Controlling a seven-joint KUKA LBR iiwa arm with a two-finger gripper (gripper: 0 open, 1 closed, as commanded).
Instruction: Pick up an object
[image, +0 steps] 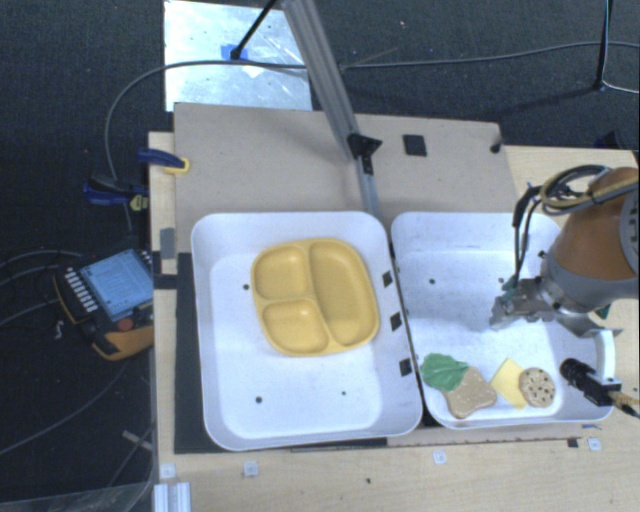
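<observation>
In the right bin (450, 250), along its near edge, lie a green leafy piece (443, 371), a tan bread slice (469, 396), a yellow cheese wedge (507, 380) and a round speckled cookie (538, 386). My gripper (512, 310) hangs low over the right part of this bin, a short way above and behind the cheese wedge and cookie. Nothing is visible between its fingers. The arm's orange band (598, 240) sits above it at the right edge.
The left bin (230, 390) holds a yellow three-compartment plate (312, 296). A metal pole (335, 90) slants down from the top to the seam between the bins. Cables and a small blue device (110, 285) lie on the floor to the left.
</observation>
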